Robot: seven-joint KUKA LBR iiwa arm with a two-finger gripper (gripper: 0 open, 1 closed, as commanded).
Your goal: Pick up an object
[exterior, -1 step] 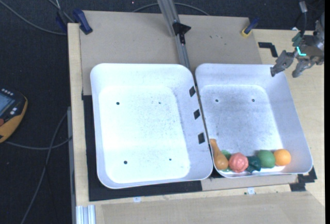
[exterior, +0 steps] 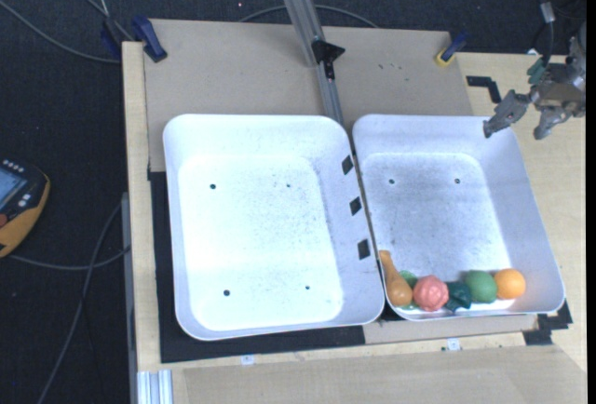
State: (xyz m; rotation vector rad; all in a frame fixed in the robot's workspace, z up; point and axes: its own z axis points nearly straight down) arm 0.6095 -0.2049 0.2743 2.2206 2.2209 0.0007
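From above we see the grey two-finger claw [exterior: 524, 115] spread wide, holding nothing, over the far right corner of the right shallow white bin [exterior: 521, 171]; small plastic toys, an orange ball [exterior: 509, 282] among them, crowd its near wall, leaving the floor bare

Legible text, labels, brands, numbers, signs: none. The handheld pendant [exterior: 19, 197] at the left edge of the frame has a lit screen, but its contents are too small and blurred to read. The white bins [exterior: 251, 137] bear only dark specks, no lettering.
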